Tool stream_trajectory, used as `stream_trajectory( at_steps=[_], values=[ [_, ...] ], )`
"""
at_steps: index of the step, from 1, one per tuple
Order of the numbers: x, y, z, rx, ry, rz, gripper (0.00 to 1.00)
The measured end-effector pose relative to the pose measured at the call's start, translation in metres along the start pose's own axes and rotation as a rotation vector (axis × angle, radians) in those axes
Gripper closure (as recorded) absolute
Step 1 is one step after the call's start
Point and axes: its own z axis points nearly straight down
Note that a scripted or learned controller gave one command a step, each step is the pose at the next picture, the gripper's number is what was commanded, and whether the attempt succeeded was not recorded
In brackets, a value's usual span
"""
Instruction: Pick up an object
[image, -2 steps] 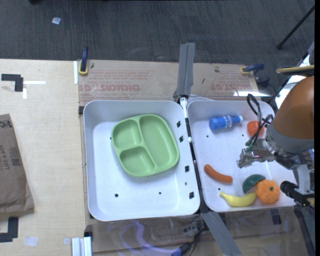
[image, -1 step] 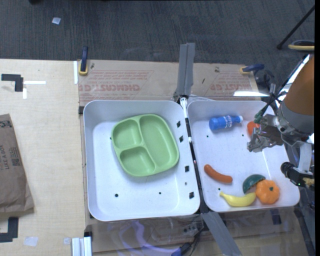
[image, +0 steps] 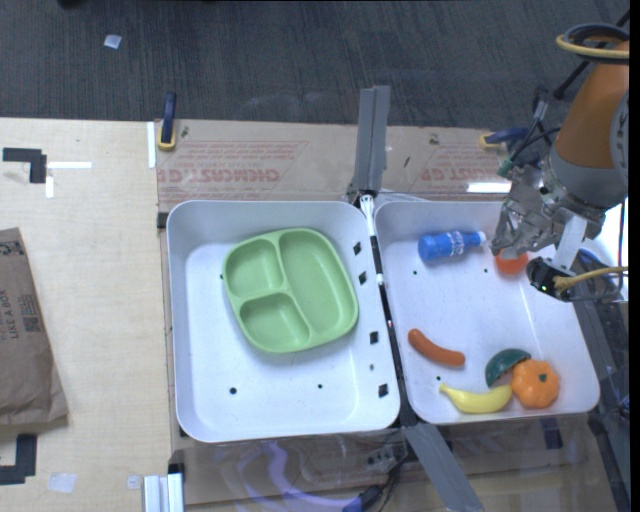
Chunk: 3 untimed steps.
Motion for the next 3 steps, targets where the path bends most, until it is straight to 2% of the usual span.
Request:
stream_trajectory(
  at_steps=[1,2,3],
  values=[
    [0.027,0.014,-0.015,-0.001,0.0,-0.097,1.0],
    [0.06,0.049,0.004,-0.001,0.001,-0.001,1.0],
    [0.094,0.029,0.023,0.0,0.0,0.166,1.0]
  ],
)
